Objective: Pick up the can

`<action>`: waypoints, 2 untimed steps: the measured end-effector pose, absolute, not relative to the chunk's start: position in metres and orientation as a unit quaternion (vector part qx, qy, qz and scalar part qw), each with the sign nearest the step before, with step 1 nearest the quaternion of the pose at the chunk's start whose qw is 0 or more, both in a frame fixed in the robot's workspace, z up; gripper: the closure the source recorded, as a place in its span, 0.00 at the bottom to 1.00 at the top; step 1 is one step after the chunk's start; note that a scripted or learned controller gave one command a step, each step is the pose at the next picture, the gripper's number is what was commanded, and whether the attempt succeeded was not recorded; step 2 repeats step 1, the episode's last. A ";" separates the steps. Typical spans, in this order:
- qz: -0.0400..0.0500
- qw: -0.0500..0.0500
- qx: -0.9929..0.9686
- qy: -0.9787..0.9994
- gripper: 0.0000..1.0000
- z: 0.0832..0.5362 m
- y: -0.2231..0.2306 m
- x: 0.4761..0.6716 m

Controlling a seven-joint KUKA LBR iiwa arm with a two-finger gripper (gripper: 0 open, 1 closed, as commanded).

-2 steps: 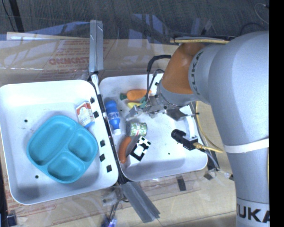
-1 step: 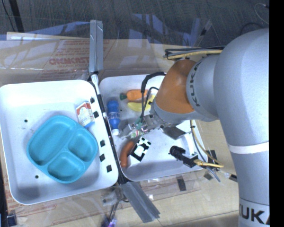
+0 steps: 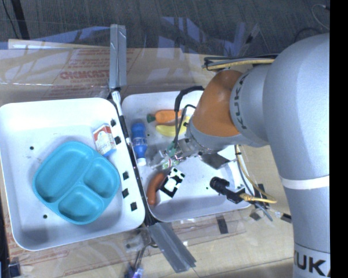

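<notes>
Table (image 3: 58, 68): tan board under a clear sheet, with red print showing through along the back. Beyond it you get dark floor (image 3: 162, 4). A grey rail (image 3: 117, 51) runs back from the gap between the two bins.

Left bin (image 3: 23, 120): a blue three-section plate (image 3: 75, 181) sits mid-bin. The can (image 3: 104, 139), with a red-and-white label, is at the plate's upper right corner, close to the wall shared with the other bin. It looks tilted. You can't tell whether it touches the plate rim.

Right bin (image 3: 203, 204): a blue bottle (image 3: 139, 141) lies along the left wall. An orange piece (image 3: 167, 117) is at the back, with a yellow piece (image 3: 167, 130) just in front of it. An orange-brown sausage shape (image 3: 153, 189) is near the front left corner, and a black-and-white patterned card (image 3: 173, 183) is just beside it.

The arm (image 3: 278, 109) comes in from the right, and its orange band (image 3: 217, 112) is over the back of the right bin. The tool (image 3: 174, 155) is low in the right bin, between the blue bottle and the wrist, just above the patterned card. It's cluttered there: you can't tell whether the tool is spread or pressed together, or whether it touches anything. Nothing is visibly pinched in it.

The can is in the other bin, well apart from the tool, with the bin wall and the bottle between them.
</notes>
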State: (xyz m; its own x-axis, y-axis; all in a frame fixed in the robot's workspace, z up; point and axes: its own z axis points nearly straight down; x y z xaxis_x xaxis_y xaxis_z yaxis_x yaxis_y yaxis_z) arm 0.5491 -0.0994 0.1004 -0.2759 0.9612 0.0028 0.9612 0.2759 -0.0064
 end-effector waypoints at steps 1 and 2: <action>0.000 0.000 -0.636 -0.772 1.00 0.218 -0.085 0.575; 0.000 0.000 -0.636 -0.772 1.00 0.218 -0.085 0.575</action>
